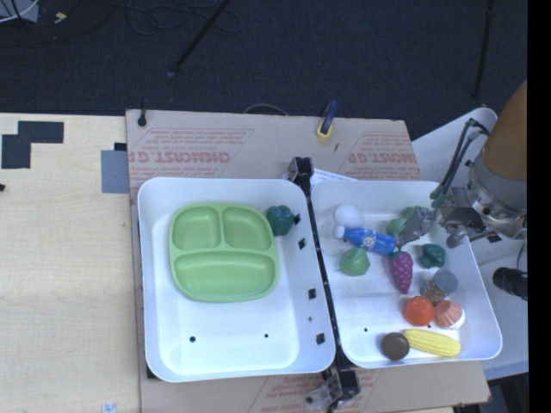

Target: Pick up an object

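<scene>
Reaching in from the right, the grey arm hangs over the far right corner of the right bin, and its gripper sits low above the toys there; whether the fingers are open or closed cannot be told, and nothing can be seen between them. Just left of the gripper lies a blue bottle with a white cap, tilted, and a white ball rests just beyond it, toward the far side. A green lump lies right beside the near side of the bottle, and a purple bunch of grapes sits to the right of that lump. A dark teal toy lies right of the grapes, close to the gripper. Nearer the front, a grey disc rests above an orange ball and a pink shell, which touch each other. A yellow ear of corn lies along the near edge, with a brown ball just beside its left end. In the left bin a light green divided plate sits toward the far side, and a dark green toy lies touching its far right corner. Both bins stand on cardboard on the table.
</scene>
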`<act>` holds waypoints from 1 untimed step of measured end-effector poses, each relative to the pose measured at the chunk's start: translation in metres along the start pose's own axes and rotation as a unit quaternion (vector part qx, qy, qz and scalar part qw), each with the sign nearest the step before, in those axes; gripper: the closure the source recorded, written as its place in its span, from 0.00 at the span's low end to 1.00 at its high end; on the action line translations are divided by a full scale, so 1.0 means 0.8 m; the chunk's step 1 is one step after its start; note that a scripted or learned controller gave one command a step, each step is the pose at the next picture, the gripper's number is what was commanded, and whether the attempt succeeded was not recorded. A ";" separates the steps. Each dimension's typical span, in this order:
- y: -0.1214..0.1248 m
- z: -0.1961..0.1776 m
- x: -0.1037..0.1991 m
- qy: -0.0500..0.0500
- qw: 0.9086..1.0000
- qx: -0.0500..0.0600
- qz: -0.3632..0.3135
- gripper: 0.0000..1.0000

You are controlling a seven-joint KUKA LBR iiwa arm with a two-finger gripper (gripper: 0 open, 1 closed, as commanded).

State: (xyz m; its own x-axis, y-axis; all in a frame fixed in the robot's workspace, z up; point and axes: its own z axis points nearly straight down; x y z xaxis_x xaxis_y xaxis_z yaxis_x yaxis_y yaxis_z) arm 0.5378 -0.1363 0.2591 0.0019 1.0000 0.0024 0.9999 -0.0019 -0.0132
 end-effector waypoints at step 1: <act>0.003 -0.007 0.000 -0.001 1.000 -0.006 -0.001 0.00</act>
State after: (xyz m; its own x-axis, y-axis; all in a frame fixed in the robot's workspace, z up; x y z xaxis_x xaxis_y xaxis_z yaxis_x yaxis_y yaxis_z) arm 0.5399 -0.1365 0.2650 0.0000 1.0000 0.0003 1.0000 0.0000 -0.0012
